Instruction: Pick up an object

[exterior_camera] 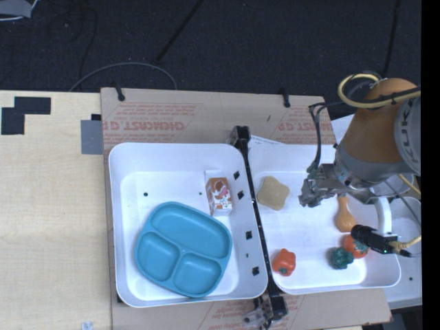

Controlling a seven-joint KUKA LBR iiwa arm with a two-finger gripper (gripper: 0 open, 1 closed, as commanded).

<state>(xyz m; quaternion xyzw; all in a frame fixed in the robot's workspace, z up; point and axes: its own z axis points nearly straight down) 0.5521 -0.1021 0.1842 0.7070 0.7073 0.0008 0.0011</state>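
Starting at the left of the desk, the left bin holds a blue divided plate, lying flat toward the near side, and a small printed packet just beyond the plate's far right corner, close to the black divider between the bins.

The right bin carries the likelier targets. A beige sponge-like block sits near the divider. A red pepper-shaped toy lies toward the near edge. Further right are a teal lump, a small red item just beside it, and an orange gourd-shaped piece beyond them.

The end effector is low over the right bin, between the beige block and the orange piece. Whether it is open or closed cannot be told at this resolution, and nothing is seen in it. No object has been lifted.

Risks noted: the end effector stands in a gap between objects, so a straight descent may well close on nothing. A shift toward the beige block could push it against the divider instead of capturing it. The rounded toys are judged liable to roll or squirt out of a pinch. The loose cables near the right-hand cluster could snag.
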